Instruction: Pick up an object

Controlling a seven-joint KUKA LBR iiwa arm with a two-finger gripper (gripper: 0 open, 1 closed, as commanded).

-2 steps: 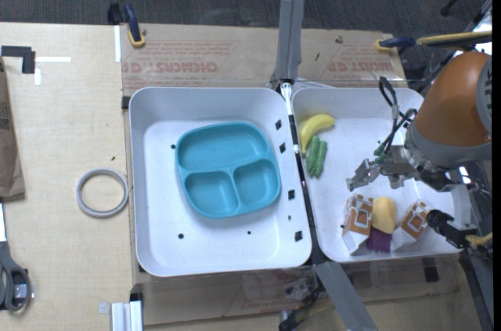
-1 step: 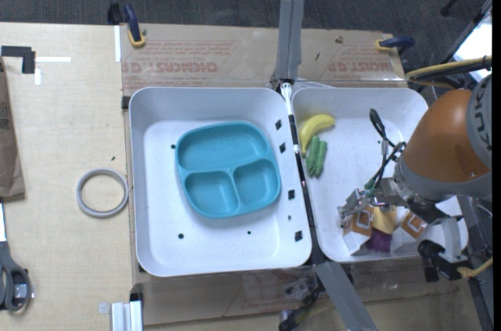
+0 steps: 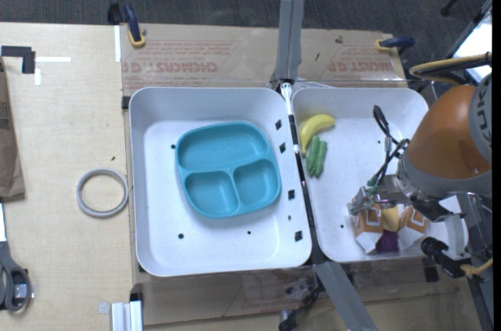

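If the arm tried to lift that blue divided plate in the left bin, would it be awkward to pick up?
Probably awkward. The blue divided plate lies flat on the left bin floor, so only its thin rim offers a hold. It looks like stiff moulded plastic, likely light and unbending. Its smooth surface might slip, and gripped at one edge it could tilt.

Arm (image 3: 450,142) hides much of the right bin (image 3: 344,106)

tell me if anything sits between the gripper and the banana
Nothing visible does. The gripper is low in the right bin over a snack packet; bare bin floor lies between it and the banana.
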